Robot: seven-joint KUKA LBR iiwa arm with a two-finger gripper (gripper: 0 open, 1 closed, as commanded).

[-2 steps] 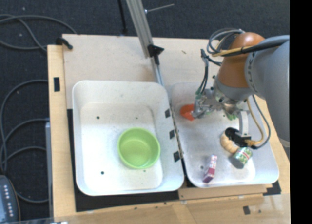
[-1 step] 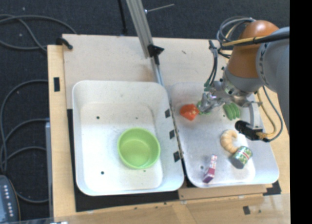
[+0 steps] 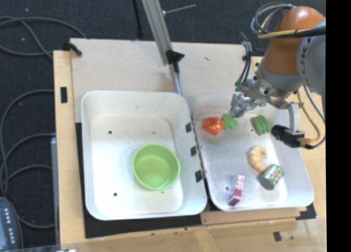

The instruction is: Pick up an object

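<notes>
In the right bin lie a red tomato-like toy with a green stem, a green ridged piece, a tan croissant-shaped toy, a small green-labelled can and a pink carton. My gripper hangs over the bin's far side, just right of and above the red toy's green stem. Nothing shows between its fingers.
The left bin holds a lime-green bowl. A slanted aluminium post rises behind the bins. Black cables trail off the arm along the right bin's right rim.
</notes>
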